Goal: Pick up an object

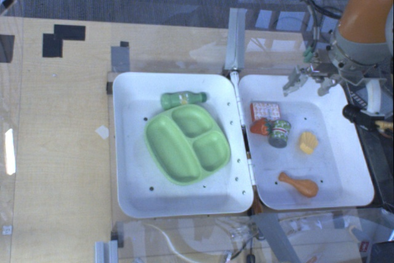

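Candidate objects lie in the right bin (pixel 363 185): a small can with a green label (pixel 279 132) on its side near the bin's middle, a red piece (pixel 260 127) touching its left end, a red-and-white patterned box (pixel 265 111) just behind both, a yellow block (pixel 308 142) a little to the can's right, and an orange drumstick-shaped toy (pixel 298 184) nearer the front wall, well apart from the rest. The left bin (pixel 126 194) holds a green divided tray (pixel 186 143) with a green bottle (pixel 183 98) lying along its far edge (neither is close to the arm).

The gripper (pixel 309 80) hangs over the far right corner of the right bin, its two fingers spread apart and nothing between them. It appears to stand above the bin floor rather than on it, though the slanted view leaves its height uncertain.

Step in hand, as judged: approach, before any grasp; no object is lifted yet. The next move calls for choosing one target and travelling forward and leftward over it before descending. The yellow block and the drumstick toy each lie free on all sides, so they probably suit a straight descent; the can, red piece and box are crowded together, and the fingers may strike a neighbour there.
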### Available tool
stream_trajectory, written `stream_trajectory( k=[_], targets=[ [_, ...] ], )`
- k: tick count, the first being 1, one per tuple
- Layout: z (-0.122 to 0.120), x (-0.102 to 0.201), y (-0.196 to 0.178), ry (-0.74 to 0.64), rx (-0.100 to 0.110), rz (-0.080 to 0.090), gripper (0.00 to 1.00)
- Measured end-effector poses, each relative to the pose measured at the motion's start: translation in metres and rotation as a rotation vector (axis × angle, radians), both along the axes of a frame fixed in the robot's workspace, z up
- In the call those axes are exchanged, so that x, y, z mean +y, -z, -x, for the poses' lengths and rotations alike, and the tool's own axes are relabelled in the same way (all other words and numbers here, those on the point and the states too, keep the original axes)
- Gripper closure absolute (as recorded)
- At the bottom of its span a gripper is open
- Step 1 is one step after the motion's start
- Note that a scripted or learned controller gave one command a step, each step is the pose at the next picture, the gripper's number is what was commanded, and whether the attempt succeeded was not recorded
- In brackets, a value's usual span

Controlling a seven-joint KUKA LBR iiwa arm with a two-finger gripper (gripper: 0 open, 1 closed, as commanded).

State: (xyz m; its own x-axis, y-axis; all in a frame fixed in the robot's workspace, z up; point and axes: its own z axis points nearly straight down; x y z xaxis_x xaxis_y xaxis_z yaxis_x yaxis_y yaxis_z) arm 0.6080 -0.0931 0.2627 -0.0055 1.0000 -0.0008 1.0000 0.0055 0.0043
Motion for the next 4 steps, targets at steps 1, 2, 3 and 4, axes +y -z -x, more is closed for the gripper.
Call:
stream_trajectory(
  k=[1, 2, 3, 4],
  targets=[
    [0.039, -0.006, 0.1, -0.074, 0.001, 0.0, 0.0],
    [0.065, 0.002, 0.173, -0.041, -0.011, 0.001, 0.0],
    [0.013, -0.002, 0.174, -0.004, 0.007, -0.004, 0.0],
    [0.014, -0.003, 0.163, -0.005, 0.012, -0.004, 1.0]
  ],
)
